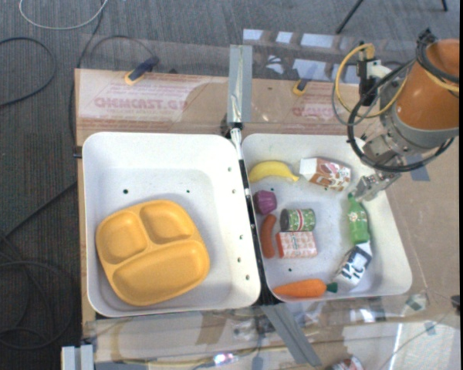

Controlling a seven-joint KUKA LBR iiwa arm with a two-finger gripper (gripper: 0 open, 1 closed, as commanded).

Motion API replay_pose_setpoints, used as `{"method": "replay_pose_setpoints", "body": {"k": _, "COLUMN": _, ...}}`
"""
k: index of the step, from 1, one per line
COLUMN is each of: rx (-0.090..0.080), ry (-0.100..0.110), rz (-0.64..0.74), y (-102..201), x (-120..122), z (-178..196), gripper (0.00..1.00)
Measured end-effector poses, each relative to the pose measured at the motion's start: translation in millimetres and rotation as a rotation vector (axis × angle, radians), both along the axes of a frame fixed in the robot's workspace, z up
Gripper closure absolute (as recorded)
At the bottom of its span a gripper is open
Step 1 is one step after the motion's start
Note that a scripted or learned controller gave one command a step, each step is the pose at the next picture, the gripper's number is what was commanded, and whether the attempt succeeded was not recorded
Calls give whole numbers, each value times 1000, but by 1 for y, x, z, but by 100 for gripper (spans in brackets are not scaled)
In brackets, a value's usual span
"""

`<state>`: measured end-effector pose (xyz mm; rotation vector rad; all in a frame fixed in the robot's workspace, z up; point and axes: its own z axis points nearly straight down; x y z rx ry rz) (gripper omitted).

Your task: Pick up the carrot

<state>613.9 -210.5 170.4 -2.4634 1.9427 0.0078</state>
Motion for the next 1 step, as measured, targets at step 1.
{"method": "replay_pose_setpoints", "body": {"k": 1, "rx": 1, "ry": 0, "rz": 0, "y": 0, "x": 0, "z": 0, "gripper": 0}}
